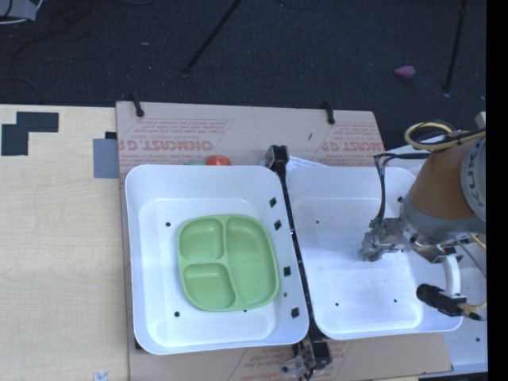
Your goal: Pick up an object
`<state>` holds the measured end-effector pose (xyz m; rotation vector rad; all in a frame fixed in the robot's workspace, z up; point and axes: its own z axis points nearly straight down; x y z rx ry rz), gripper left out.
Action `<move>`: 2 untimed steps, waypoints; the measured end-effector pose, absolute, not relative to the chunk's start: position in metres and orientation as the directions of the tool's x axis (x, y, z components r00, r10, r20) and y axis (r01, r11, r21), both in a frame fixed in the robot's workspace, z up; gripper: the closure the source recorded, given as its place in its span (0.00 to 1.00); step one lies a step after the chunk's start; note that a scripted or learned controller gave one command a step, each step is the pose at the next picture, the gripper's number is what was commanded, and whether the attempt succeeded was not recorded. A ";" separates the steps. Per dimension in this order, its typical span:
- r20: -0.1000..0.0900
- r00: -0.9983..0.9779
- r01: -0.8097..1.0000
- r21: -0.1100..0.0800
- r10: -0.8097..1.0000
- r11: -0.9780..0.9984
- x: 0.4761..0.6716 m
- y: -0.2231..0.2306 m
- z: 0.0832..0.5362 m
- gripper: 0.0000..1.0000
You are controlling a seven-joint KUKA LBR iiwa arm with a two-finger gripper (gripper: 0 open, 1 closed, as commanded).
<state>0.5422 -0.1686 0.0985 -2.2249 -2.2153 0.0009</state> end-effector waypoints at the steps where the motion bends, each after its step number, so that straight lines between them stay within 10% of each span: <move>1: -0.001 -0.001 1.000 0.003 1.000 0.001 0.547 -0.172 0.161 1.00; 2: 0.000 -0.001 1.000 0.001 1.000 0.001 0.540 -0.173 0.206 1.00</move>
